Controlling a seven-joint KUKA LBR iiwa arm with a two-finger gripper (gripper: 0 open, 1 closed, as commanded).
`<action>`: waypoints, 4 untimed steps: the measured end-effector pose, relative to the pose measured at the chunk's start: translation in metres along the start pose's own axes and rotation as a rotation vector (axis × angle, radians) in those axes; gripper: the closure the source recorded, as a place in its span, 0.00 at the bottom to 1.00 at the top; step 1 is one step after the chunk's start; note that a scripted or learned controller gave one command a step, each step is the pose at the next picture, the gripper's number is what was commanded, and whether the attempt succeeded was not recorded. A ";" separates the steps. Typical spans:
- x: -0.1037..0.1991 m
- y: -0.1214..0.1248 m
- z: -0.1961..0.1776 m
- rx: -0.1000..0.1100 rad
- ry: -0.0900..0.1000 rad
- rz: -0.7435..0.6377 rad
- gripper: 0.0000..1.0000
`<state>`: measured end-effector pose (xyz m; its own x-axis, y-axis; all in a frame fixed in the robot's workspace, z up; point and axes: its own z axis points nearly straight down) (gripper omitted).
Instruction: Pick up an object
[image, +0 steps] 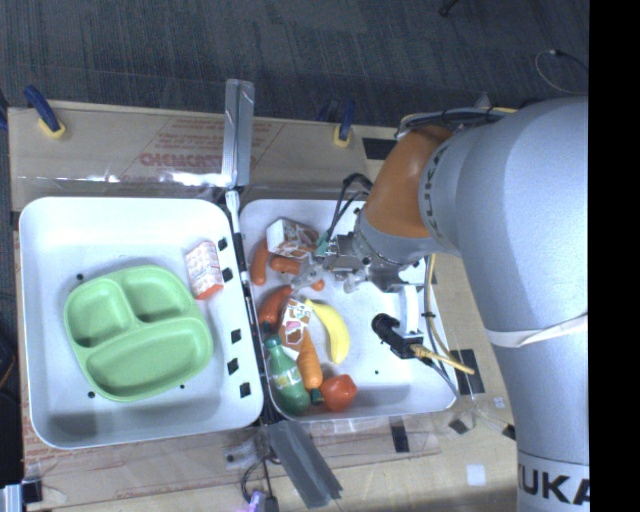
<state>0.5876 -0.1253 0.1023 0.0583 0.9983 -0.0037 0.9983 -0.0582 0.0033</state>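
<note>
While the arm reaches in from 3 o'clock, the gripper (335, 263) hangs over the upper half of the R bin (432, 402), low among the clutter. Can't tell how far open it is, and nothing is visibly held.

Nearest object: a printed packet (291, 238), just beside the gripper at its 10 o'clock, near the bin's top-left corner. Its long axis runs approx 9–3, slightly tilted. Can't tell if the two touch.

Other objs in the R bin:
- sausage (260, 263) at 9 o'clock of the gripper, along the L wall, axis 12–6
- 2nd sausage (272, 305) below it, axis approx 1–7
- small carton (296, 320) w/ red print, touching the banana
- banana (334, 332) at 6 o'clock of the gripper, axis approx 11–5, curve bulging toward 3
- carrot (311, 366), axis near 12–6, between bottle and banana
- green bottle (285, 380), axis 11–5, cap end toward 11
- tomato (338, 392) at the bottom edge, just beside the carrot

L bin (40, 230): green divided plate (138, 332), and a red-white carton (203, 270) at its 1 o'clock, near the divider wall, axis approx 12–6.
</note>
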 end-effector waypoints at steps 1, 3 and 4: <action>0.000 0.001 -0.010 -0.003 -0.002 -0.005 1.00; 0.000 0.002 -0.019 -0.007 -0.005 -0.010 1.00; 0.000 0.002 -0.019 -0.007 -0.005 -0.011 0.00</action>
<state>0.5891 -0.1250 0.1217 0.0478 0.9988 -0.0092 0.9988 -0.0477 0.0099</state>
